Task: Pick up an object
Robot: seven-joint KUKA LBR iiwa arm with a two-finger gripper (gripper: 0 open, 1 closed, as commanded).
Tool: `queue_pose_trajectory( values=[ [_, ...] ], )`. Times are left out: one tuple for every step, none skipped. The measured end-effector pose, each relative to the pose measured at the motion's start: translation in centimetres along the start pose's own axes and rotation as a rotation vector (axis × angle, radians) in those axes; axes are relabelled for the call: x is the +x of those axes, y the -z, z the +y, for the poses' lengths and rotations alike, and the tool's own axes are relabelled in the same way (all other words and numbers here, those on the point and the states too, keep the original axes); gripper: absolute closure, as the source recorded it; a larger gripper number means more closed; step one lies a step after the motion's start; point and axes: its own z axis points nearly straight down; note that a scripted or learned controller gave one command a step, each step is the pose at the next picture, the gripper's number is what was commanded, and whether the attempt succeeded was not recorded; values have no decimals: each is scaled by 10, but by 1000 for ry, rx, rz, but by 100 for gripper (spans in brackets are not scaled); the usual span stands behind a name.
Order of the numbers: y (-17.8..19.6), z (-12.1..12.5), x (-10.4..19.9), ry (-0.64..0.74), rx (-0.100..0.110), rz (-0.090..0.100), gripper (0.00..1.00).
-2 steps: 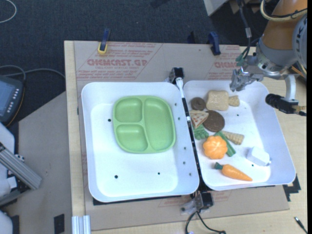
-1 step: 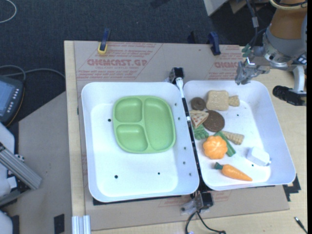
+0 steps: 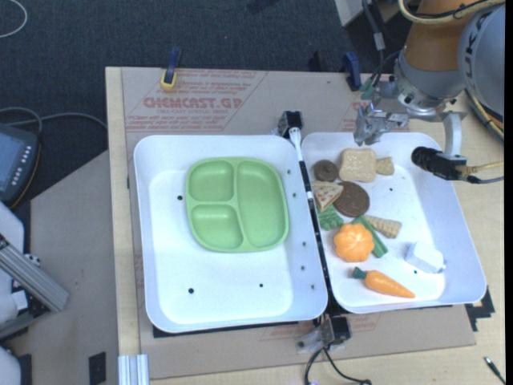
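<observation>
One claw [image 3: 369, 131] hovering above the cracker [image 3: 357, 165], grip state unclear; approach step, next move calls for descending.

green divided plate [image 3: 237, 204] in left bin [image 3: 160, 239]; yellow clamp [image 3: 169, 77]

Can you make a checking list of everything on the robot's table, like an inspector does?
Surface: cardboard-covered bench bearing a left bin and a right bin, both white.
Job's things: in the right bin, orange carrot, small pumpkin, square cracker, brown cookie, and other toy food.
Clutter: green divided plate in the left bin.
Grippers: gripper above the right bin's far edge, near the cracker, holding nothing.
Cables: black cable at the right.
Surroundings: dark carpet.
</observation>
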Motion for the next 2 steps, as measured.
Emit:
queue_pose_trajectory(
  values=[
    [-5,-6,49,-1,1,0,100],
    [14,-13,86,-1,-4,-1,100]
  ],
)
